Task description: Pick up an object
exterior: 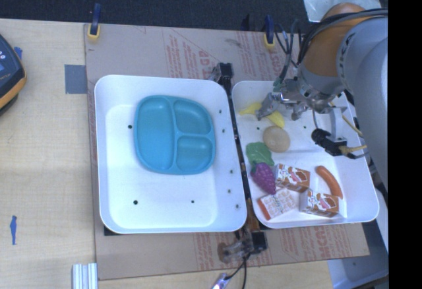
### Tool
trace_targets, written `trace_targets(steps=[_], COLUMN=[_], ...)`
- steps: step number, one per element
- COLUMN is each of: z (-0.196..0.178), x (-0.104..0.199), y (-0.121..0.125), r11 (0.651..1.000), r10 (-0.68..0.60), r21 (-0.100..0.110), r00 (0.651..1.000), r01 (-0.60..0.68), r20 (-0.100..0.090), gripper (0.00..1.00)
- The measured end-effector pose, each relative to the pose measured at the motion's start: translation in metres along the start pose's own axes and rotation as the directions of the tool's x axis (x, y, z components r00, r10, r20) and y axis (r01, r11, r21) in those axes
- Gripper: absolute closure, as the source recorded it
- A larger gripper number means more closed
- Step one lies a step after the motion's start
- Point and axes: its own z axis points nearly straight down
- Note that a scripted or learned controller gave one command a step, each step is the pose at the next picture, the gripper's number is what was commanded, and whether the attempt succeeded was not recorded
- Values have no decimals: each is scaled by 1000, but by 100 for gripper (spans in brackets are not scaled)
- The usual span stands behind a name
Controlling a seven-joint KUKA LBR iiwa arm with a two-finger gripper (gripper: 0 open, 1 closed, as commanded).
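Right bin: yellow piece and tan potato near the top; green item, purple grapes, three snack packets, sausage lower down. Left bin: blue divided plate. Gripper: low over the yellow piece, nothing seen between its tips; spread or pressed together cannot be told. Risk: close-packed items; a closing grasp could nudge the potato or slip off the small yellow piece.

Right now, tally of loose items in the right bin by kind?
Yellow pieces beside the gripper: 2
Tan potato-like ball: 1
Green piece: 1
Purple grapes: 1
Sausage: 1
Red-and-white packets: 3
Total: 9
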Motion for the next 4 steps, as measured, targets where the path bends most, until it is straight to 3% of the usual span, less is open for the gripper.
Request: trace_targets(steps=[1,2,3,4], z=[0,-1,-10,-101], x=[22,-9,-9,50], y=[0,1,-2,-19], r11=[1000,1000,1000,1000], r10=[-2,2,-2,0], r21=[-1,-6,11,-6], r00=[1000,1000,1000,1000], r01=[2,-2,2,0], r20=[0,2,-1,0], gripper=[0,0,100,100])
